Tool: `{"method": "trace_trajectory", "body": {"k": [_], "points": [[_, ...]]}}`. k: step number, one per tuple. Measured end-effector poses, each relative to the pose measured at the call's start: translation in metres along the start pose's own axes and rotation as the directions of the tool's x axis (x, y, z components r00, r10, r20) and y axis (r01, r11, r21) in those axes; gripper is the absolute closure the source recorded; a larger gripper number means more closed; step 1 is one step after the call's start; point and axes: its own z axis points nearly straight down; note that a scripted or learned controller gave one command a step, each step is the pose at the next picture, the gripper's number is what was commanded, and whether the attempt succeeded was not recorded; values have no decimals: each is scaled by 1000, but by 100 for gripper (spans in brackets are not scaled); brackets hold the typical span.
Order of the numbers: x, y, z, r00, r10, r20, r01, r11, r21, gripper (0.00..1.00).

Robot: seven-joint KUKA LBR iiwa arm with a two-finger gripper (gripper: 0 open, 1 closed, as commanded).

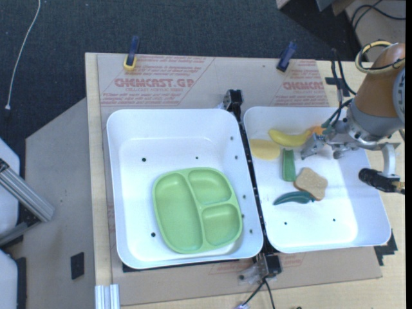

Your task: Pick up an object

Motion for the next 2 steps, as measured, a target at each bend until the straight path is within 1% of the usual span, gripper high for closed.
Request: {"method": "trace_trajectory", "body": {"k": [1, 2], "points": [[0, 1, -14, 1000, -1, 2, 1, 1000, -6, 100], [8, -4, -64, 1000, -1, 3, 1, 1000, -10, 100]]}}
